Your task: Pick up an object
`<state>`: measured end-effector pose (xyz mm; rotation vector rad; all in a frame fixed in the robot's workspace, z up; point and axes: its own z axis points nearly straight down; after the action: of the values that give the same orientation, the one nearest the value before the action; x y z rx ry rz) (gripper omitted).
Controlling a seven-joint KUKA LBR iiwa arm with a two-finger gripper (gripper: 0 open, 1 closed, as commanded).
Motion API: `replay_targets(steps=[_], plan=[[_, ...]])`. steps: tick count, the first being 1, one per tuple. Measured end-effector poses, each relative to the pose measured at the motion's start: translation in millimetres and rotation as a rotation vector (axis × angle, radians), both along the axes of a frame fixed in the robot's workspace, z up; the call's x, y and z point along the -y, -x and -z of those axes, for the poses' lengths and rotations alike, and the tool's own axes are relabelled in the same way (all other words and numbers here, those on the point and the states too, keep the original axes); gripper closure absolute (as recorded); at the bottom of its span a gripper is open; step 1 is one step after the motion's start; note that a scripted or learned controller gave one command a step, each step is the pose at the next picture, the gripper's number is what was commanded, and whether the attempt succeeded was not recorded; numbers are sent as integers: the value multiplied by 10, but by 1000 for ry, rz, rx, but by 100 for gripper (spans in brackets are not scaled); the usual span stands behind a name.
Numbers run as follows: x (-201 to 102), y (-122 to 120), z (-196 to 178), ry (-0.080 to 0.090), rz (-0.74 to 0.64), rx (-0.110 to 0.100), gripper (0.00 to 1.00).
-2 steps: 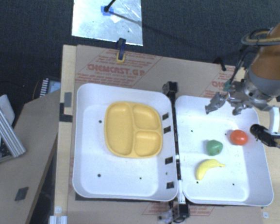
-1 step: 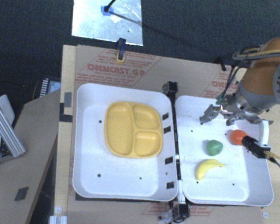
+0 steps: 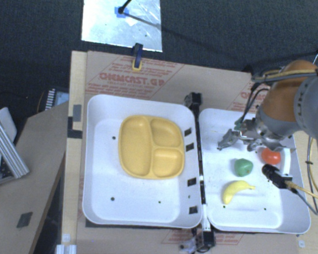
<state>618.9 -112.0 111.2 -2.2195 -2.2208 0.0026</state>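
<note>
Dark carpet (image 3: pixel 34 30) surrounds the bench on my feed, with a shiny silver sheet (image 3: pixel 123 15) lying on it at the top. On the bench a brown cardboard sheet (image 3: pixel 152 76) with red lettering sits under two white bins placed side by side.

I see a yellow divided plate (image 3: pixel 150 147) near the middle of the left bin (image 3: pixel 98 162), its three compartments facing up.

The right bin (image 3: pixel 262 213) holds the things I could pick. A small green piece (image 3: pixel 243 167) sits near the middle. A red-orange round piece (image 3: pixel 271 157) lies up and to the right of it, close by but apart from it. A yellow banana (image 3: pixel 235 190) lies below the green piece, also apart, with its curved end pointing right.

The arm (image 3: pixel 310 104) comes in from the right, its orange band above the wrist. I see the gripper (image 3: pixel 228 141) over the upper left part of the right bin, pointing toward the divider between the bins. It is above and to the left of the green piece, near it but not touching. The red-orange piece sits right at the lower edge of the wrist. From this slanted view I cannot tell whether the gripper is spread or pressed together.
</note>
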Motion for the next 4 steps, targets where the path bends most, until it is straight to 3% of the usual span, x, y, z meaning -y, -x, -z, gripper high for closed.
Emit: replay_targets(steps=[1, 2, 4], plan=[[-4, -6, 274, 0, 0, 3, 0], [-2, -16, 157, 1, 1, 6, 100], [154, -26, -883, 2, 1, 9, 100]])
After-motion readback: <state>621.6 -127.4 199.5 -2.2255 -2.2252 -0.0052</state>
